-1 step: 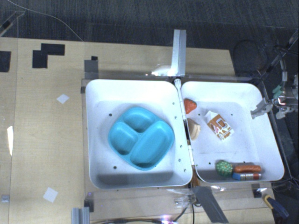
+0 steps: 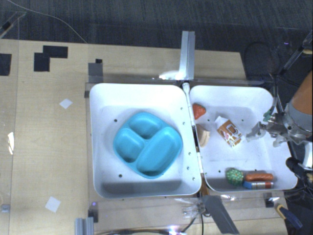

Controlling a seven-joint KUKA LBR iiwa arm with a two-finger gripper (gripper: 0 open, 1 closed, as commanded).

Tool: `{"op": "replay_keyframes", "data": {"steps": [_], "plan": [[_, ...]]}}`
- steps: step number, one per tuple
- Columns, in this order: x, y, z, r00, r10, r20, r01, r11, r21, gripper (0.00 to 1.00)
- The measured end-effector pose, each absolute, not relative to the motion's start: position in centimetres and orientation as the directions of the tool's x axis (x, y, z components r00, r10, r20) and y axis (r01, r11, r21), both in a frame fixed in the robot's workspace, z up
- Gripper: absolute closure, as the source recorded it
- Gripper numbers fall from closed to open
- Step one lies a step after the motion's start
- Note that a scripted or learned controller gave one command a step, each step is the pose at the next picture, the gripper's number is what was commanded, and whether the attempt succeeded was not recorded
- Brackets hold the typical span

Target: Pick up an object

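Right bin wall edge partly hides tool.

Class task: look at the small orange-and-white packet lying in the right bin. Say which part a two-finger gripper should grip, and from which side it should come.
Grip the orange-and-white packet across its narrower width, near its middle, coming straight down from above. It lies flat and slanted on the floor of the right bin, apart from its neighbours, so both long edges look free for fingers. The gripper sits just to its right.
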State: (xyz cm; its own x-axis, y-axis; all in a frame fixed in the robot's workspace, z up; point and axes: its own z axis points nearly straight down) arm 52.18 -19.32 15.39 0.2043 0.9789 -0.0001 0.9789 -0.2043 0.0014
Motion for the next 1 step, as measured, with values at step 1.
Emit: {"op": "replay_keyframes", "data": {"steps": [1], "plan": [[52.44,-18.1,19.99,0.101,0.995,0.0,0.995,-0.101,0.005,0.0]]}}
